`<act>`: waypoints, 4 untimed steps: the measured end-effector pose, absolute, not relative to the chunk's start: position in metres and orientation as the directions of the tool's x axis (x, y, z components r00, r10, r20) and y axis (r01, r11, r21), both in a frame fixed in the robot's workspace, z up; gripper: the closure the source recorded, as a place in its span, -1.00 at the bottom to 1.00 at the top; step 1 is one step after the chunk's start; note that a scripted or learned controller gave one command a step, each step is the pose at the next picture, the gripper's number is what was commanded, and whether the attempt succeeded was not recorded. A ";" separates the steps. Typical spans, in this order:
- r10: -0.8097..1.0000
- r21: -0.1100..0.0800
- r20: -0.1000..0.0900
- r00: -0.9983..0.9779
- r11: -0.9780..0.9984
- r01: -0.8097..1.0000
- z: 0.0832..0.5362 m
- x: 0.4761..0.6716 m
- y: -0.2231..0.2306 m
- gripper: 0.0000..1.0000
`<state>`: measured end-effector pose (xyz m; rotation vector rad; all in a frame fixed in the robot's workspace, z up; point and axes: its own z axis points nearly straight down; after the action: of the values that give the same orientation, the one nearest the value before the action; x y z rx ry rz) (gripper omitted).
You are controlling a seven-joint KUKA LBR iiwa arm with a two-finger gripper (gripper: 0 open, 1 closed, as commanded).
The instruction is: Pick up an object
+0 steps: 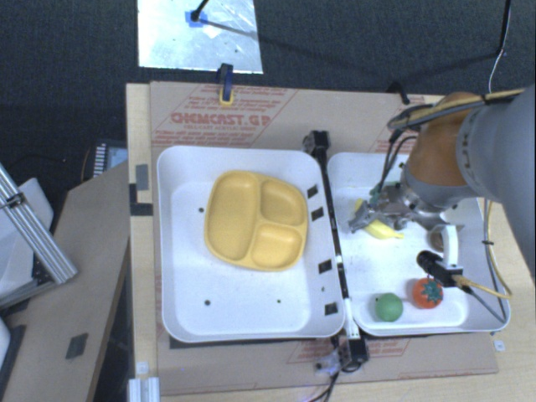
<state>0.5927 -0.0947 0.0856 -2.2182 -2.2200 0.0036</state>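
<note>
The grey arm (473,149) reaches in from the right and bends down into the right bin (373,268), with its gripper (373,214) low over the upper left part of that bin. A small yellow piece (387,230) lies right under the gripper, partly covered by it, and seems to touch it. From this angle I cannot tell whether the gripper is open or closed, or whether it has hold of the yellow piece. Near the front edge of the same bin lie a green ball (388,306) and, just to its right, a red fruit (426,293) with a green top. The left bin (184,258) holds a yellow divided plate (255,220) lying flat near its middle
</note>
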 end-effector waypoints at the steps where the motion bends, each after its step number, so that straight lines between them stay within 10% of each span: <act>1: 1.000 0.003 -0.001 0.000 0.000 1.000 0.099 0.595 -0.095 1.00; 4: 1.000 0.003 0.000 -0.005 0.005 1.000 0.211 0.605 -0.102 1.00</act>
<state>0.6051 -0.1020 0.2111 -2.2171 -2.2287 -0.0024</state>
